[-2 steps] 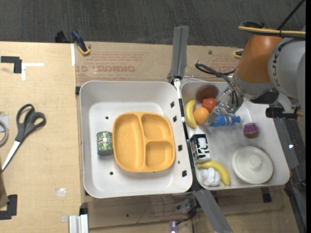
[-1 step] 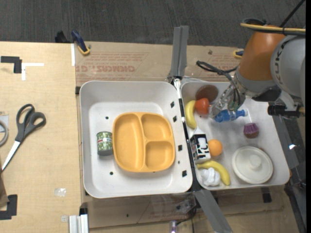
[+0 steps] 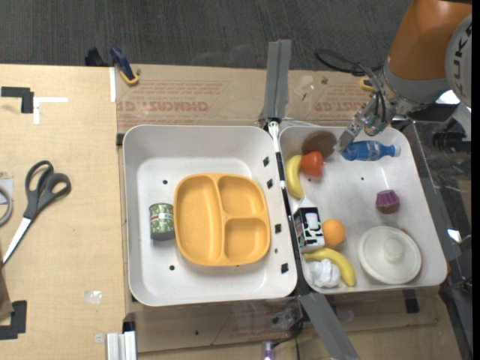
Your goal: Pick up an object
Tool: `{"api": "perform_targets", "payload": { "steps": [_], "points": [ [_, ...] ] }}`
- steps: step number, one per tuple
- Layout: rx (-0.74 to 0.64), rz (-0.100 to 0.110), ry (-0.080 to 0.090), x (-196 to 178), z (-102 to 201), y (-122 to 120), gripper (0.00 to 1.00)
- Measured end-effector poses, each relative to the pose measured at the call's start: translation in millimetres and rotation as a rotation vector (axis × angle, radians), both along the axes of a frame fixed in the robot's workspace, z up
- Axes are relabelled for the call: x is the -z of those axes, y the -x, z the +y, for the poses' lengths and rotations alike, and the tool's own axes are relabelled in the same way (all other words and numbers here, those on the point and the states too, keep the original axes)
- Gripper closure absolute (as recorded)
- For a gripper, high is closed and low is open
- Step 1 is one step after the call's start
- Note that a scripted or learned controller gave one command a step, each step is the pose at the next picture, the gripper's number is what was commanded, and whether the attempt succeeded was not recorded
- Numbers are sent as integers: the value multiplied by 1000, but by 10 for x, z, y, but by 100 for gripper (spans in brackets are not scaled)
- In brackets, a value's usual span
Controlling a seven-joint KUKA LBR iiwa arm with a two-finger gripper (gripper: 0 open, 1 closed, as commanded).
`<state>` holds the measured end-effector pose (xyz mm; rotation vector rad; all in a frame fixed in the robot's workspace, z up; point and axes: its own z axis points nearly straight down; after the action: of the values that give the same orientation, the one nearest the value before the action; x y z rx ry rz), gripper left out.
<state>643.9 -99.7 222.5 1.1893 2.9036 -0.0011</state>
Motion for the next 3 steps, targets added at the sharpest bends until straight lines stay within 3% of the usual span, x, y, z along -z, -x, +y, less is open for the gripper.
{"api": "perform_targets", "payload": {
  "steps": [1,2,3],
  "points": [
    [0,3,-1,-330,695,1017,100],
    [0,3,-1,-329,694,1017,0],
    [-114,4,-1,163,196,1660,0]
  ]
}}
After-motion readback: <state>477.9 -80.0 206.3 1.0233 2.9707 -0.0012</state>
